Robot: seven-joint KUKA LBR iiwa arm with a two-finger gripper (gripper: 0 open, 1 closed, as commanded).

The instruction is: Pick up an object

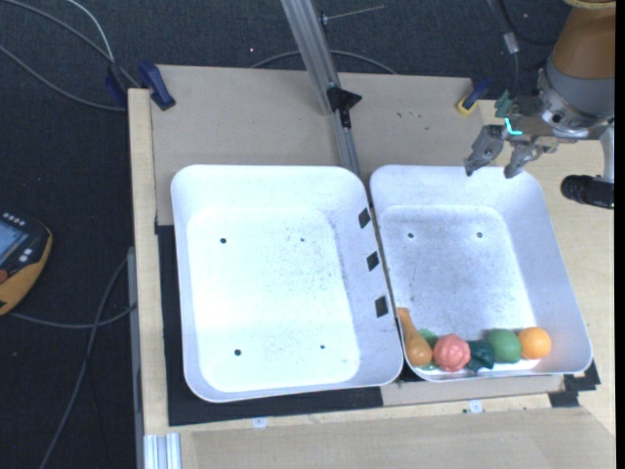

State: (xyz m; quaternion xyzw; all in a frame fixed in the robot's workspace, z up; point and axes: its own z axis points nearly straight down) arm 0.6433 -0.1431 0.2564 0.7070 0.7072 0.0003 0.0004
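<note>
Dark carpet surrounds the table [244, 115], a pale board that carries 2 shallow white bins side by side. We see the left bin [195, 203] with only dark specks on its floor. At the near edge of the right bin [547, 233], a row of small objects lies packed together: an orange carrot-like piece [415, 340] at the left, a pink round one [450, 352] touching it, a dark teal piece [480, 354], a green ball [504, 344], and an orange ball [534, 341] at the right end. Our arm [586, 37] reaches in from the right, and its jaws [496, 162] hang over the far rim of the right bin, spread apart with nothing between them, well apart from the row of objects. Cables trail across the carpet at the left, near an orange-and-black handheld device [20, 252].
</note>
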